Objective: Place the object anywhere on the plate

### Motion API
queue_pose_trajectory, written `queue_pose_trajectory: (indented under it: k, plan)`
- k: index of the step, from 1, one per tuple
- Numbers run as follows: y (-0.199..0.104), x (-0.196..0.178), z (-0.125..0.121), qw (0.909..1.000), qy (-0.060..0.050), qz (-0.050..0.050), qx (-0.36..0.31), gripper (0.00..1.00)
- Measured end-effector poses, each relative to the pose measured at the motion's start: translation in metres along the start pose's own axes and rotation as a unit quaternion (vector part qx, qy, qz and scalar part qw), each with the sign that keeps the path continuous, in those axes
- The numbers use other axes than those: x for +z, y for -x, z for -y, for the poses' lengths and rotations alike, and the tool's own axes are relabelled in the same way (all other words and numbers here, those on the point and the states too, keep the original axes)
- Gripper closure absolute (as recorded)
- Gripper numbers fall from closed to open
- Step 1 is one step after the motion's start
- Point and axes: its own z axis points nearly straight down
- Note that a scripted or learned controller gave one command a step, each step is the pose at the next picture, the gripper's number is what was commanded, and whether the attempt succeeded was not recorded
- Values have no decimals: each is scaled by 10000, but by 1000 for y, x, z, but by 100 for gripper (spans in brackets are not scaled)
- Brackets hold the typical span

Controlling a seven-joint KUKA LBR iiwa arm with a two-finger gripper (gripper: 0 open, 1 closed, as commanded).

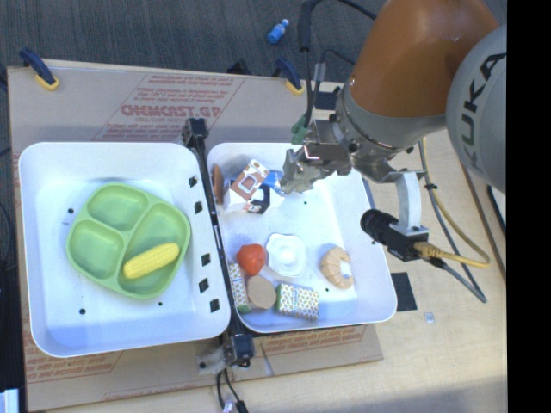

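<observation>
hovering hand | grip unclear | toy clutter below | corn on plate

A green divided plate lay in the left bin with a corn cob in its near compartment. The claw hung over the right bin, perhaps touching a small carton; a tomato lay nearer.
</observation>
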Motion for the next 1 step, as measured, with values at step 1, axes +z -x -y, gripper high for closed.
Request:
queue_pose_trajectory:
  k: [1]
  plan:
    - [45,62,37,10000,-11,2,2,100]
